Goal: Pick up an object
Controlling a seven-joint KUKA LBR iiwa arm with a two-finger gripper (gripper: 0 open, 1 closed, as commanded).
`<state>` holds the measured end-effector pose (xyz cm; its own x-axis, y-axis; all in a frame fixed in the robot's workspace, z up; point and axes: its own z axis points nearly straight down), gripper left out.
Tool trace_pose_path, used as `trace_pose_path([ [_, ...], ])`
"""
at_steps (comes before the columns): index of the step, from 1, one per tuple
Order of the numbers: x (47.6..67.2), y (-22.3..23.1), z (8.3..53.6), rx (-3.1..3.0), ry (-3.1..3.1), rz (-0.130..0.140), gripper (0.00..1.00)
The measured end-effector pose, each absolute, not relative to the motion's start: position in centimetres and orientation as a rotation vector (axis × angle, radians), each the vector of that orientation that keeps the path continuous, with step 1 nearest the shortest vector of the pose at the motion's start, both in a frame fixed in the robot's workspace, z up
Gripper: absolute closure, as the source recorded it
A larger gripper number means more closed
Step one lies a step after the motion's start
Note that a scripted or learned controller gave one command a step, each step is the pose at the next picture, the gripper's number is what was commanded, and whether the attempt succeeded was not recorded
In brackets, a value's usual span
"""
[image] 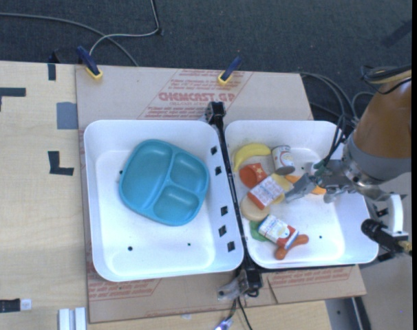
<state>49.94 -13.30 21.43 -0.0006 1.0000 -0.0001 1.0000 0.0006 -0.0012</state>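
Observation:
The right bin (332, 249) holds a heap of toy food along its left side. In the heap are a yellow banana (251, 152), a small tin can (283, 159), a red piece (251, 175), a white and red box (265, 192) and a tan round piece (252, 209). Nearer the front lie a small carton (274, 229) and an orange carrot (291, 246). My gripper (305, 183) reaches in from the right and hangs low over the middle of this bin, just right of the box and beside a small orange piece (319, 190). Nothing is visibly held.
The left bin (102, 184) holds a blue divided plate (164, 181). A black clip strip (224, 184) runs along the wall shared by the bins. Both bins sit on a cardboard sheet (188, 91) held by blue and yellow clamps. Cables trail at the back.

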Motion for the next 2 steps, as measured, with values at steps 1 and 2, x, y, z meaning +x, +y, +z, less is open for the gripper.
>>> trace_pose_path([
  [1,57.1,-12.9,9.3,-2.221,-2.222,0.0,0.0],
  [2,63.4,-9.6,8.5,-2.221,-2.215,0.013,0.0],
])
